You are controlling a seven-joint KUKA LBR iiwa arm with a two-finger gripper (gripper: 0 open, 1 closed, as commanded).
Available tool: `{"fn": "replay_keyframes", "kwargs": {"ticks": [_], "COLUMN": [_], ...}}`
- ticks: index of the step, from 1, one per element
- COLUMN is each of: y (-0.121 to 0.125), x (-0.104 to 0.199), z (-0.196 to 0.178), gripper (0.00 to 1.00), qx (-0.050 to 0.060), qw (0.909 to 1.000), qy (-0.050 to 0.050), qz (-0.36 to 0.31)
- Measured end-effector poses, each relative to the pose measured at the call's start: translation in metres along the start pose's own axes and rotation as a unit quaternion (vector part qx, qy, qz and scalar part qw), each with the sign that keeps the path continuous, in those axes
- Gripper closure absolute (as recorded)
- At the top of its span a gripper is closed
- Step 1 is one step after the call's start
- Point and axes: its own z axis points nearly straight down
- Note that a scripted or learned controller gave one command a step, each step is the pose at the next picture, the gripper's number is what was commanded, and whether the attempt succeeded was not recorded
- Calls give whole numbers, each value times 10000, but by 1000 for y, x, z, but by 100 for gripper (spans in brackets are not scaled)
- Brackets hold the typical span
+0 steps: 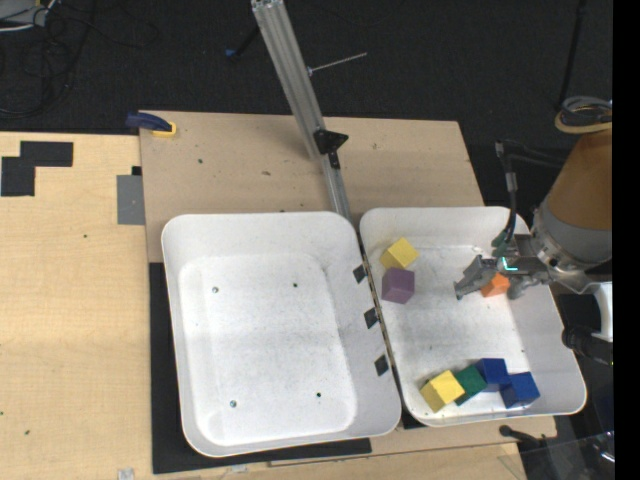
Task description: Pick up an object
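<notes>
While the left bin (265, 328) offers nothing to grasp, the right bin (455, 323) holds every block; there the gripper (487, 280) stoops over an orange block (495, 287), though whether its fingers clasp it cannot be told.

Grey arm (570, 230), orange band, dark metal claw (483, 280) with teal light.
</notes>
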Motion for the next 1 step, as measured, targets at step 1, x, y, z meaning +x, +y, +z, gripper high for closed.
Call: {"fn": "replay_keyframes", "kwargs": {"ticks": [1], "y": [1], "x": [-1], "z": [-2], "gripper": [0], "qx": [-23], "qw": [10000], "qy": [-6], "qz": [14]}}
